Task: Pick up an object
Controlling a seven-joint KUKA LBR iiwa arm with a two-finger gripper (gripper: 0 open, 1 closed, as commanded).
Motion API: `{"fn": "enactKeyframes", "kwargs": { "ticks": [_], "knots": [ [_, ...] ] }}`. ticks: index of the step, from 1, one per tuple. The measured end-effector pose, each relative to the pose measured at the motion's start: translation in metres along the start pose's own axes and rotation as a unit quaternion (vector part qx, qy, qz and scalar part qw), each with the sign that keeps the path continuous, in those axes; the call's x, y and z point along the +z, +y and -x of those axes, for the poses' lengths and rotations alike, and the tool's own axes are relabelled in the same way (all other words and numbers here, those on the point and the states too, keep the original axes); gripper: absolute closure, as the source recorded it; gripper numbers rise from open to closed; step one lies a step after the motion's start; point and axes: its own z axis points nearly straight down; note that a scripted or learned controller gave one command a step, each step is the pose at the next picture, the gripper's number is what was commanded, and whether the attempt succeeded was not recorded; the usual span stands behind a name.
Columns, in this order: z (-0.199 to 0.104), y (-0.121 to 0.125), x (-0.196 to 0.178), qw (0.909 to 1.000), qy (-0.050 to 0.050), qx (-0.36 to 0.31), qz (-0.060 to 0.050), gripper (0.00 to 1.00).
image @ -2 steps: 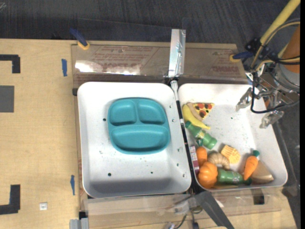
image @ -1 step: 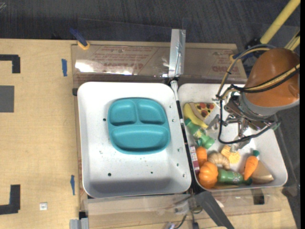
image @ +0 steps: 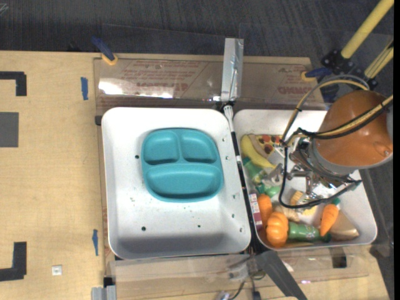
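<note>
Sitting in the left white bin (image: 125, 217): a teal divided plate (image: 181, 164); lying beneath: the tan surface (image: 44, 186).

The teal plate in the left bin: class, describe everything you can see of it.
The teal plate is a rounded-rectangle tray that looks like smooth moulded plastic. It has three compartments: two smaller ones along its far side and one wide one nearer the camera, all bare. It lies flat and right way up, slightly above the middle of the left white bin. Only the bin floor touches it.
</note>
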Motion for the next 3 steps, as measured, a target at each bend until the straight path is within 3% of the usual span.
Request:
{"fn": "enactKeyframes", "kwargs": {
  "ticks": [1, 3],
  "knots": [
    [0.0020, 0.0088, 0.0010, 0.9972, 0.005, 0.074, 0.003, 0.00],
    [0.0028, 0.0090, 0.0019, 0.9968, 0.006, 0.080, 0.004, 0.00]
  ]
}}
